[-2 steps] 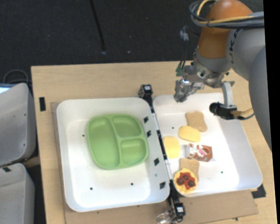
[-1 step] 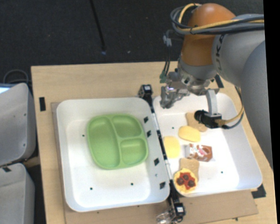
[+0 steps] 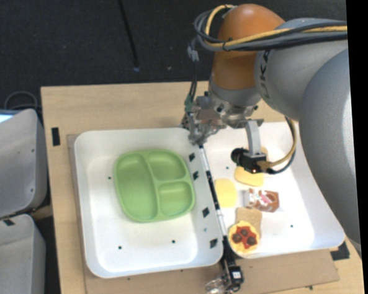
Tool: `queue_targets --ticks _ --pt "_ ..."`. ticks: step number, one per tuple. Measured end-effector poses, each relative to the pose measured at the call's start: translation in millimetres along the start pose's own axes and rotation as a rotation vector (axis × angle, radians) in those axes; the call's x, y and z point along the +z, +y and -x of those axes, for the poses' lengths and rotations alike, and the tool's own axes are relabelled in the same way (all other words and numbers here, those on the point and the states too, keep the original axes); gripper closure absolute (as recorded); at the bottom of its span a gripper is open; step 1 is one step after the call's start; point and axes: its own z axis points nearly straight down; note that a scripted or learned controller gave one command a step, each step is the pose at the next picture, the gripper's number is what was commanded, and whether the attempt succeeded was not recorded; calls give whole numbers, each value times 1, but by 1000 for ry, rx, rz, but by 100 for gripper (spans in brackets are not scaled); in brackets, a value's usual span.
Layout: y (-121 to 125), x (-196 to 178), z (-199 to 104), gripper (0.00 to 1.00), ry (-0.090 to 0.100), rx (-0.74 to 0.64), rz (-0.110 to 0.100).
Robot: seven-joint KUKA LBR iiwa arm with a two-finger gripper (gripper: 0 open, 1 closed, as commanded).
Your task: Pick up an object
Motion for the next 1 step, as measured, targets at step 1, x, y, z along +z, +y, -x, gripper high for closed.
queue_targets --ticks 1 --pt "-15 8 -54 100 -2 2 -2"
